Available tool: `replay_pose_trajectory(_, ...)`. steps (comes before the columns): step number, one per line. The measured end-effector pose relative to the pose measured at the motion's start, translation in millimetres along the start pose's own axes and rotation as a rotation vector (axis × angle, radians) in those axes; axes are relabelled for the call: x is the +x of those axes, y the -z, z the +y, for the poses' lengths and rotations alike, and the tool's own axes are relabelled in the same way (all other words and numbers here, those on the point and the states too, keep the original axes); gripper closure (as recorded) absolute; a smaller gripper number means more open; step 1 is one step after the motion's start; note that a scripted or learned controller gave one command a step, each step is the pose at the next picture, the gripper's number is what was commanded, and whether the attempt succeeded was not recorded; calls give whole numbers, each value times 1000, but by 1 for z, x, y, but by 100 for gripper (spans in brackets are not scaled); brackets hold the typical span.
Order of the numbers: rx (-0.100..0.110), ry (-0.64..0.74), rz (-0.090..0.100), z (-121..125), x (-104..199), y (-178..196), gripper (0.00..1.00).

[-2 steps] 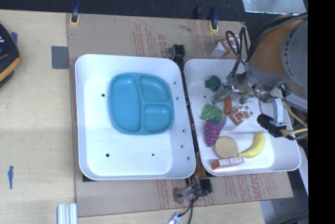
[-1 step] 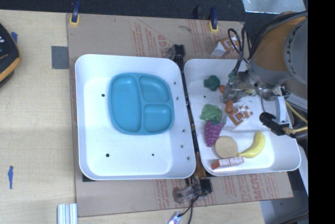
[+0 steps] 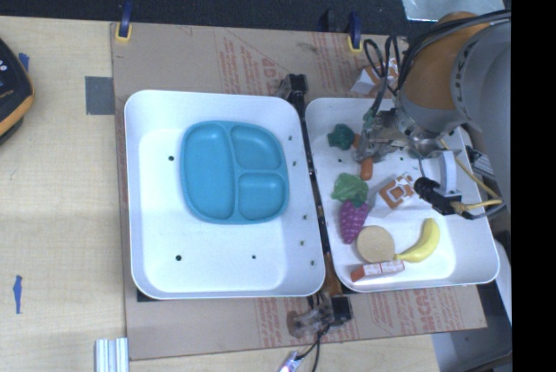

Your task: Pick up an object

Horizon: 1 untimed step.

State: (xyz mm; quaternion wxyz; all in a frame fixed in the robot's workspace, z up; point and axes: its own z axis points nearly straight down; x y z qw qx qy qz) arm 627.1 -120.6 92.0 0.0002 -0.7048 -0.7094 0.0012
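I see the gripper [image 3: 372, 155] over the right bin's [image 3: 486, 270] upper part, above a small orange-red piece [image 3: 367, 169]; I cannot tell its fingers' state.

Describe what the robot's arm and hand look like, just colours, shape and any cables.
The arm is a thick, rounded grey body with a broad orange band above the wrist. Black cables loop beside that band. The hand is a small, dark grey metal assembly, too cluttered to make out in detail. Near it sit a white block and a black part with a yellow cable.
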Motion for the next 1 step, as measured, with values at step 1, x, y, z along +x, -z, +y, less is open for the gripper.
replay_pose_trajectory(1,-1,-2,3,-12,55,101,100)
